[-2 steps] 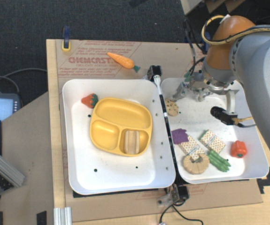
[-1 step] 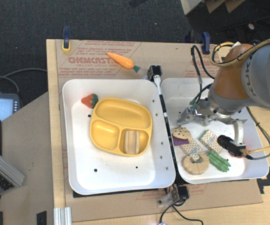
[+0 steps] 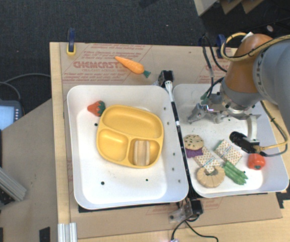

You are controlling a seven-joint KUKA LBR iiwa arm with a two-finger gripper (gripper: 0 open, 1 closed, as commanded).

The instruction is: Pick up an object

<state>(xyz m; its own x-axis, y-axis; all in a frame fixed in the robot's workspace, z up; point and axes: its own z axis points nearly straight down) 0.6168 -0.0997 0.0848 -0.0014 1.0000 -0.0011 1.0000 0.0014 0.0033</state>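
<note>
My gripper (image 3: pixel 211 113) hangs over the upper part of the right bin (image 3: pixel 271 183), below the orange-banded wrist (image 3: pixel 241 69). Nothing shows held in it. Below it in that bin lie a chocolate-chip cookie (image 3: pixel 192 142), a patterned cracker (image 3: pixel 206 159), a checkered sandwich piece (image 3: pixel 229 152), a round tan biscuit (image 3: pixel 210 177), green beans (image 3: pixel 235 172) and a red tomato (image 3: pixel 256 161). All of these rest on the bin floor, apart from the gripper.
The left bin (image 3: pixel 84 175) holds a yellow divided plate (image 3: pixel 127 127) with a beige piece (image 3: pixel 141 152) in one compartment, and a strawberry (image 3: pixel 97 108) beside it. A carrot (image 3: pixel 130 65) lies on the bench behind the bins. Cables (image 3: pixel 220 44) trail near the arm.
</note>
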